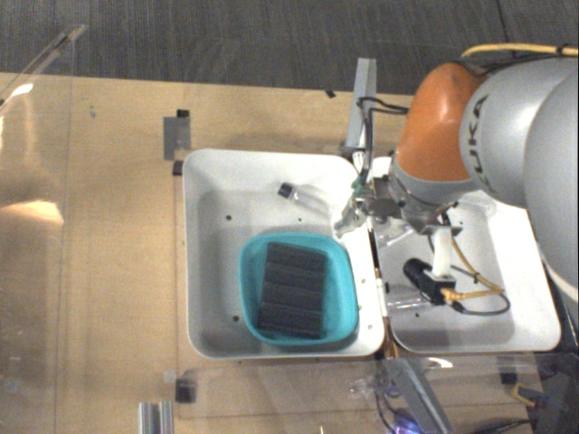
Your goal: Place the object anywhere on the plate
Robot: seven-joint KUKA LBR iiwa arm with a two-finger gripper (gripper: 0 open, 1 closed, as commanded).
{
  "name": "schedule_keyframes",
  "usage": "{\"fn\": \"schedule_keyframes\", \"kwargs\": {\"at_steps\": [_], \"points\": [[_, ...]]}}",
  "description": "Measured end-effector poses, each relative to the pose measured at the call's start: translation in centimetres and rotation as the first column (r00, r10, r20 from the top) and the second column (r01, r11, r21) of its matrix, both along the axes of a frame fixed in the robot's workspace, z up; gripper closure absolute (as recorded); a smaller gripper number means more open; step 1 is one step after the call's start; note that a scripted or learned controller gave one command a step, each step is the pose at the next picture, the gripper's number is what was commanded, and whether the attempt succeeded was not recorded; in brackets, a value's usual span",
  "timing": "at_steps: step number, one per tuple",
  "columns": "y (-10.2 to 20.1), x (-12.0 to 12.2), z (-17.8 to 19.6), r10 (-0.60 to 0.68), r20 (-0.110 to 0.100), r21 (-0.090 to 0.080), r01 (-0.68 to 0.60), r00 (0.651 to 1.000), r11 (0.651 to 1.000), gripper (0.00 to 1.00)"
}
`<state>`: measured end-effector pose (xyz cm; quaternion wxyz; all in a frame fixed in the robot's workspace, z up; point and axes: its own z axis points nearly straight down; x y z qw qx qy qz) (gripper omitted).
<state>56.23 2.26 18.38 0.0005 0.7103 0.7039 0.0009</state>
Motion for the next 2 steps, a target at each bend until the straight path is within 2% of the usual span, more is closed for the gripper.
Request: {"fn": "schedule_keyframes", "kwargs": {"at_steps": [1,2], "points": [[-4.9,-7.4,8.3,-0.03,0.006,0.0,0.03,1.0,1.0,0.0],[-12.8,-7.3,22.8,-0.003,0.012,-0.004,0.003,1.0,1.0,0.0]]}}
